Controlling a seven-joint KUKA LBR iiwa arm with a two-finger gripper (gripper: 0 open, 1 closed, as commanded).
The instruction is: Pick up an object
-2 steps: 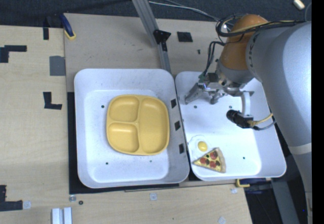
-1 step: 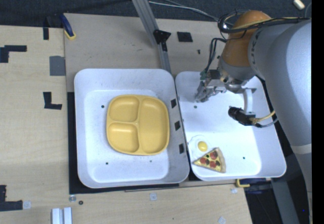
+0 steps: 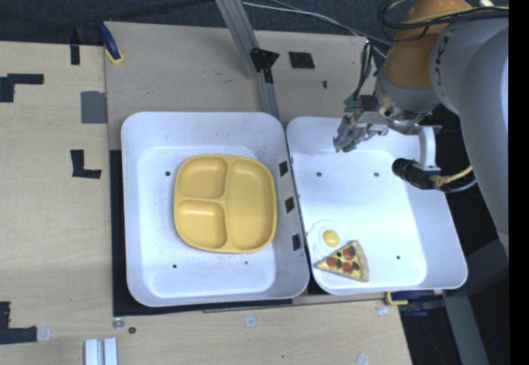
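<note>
We see the grey arm's two-finger hand poised over the far left corner of the right shallow white bin, and we cannot tell its state from up here. Near that bin's front left corner lie a toy pizza slice and a small fried-egg toy (just beside each other), well apart from the hand. On the wooden surface, the left white bin carries a yellow three-compartment plastic plate.
</note>
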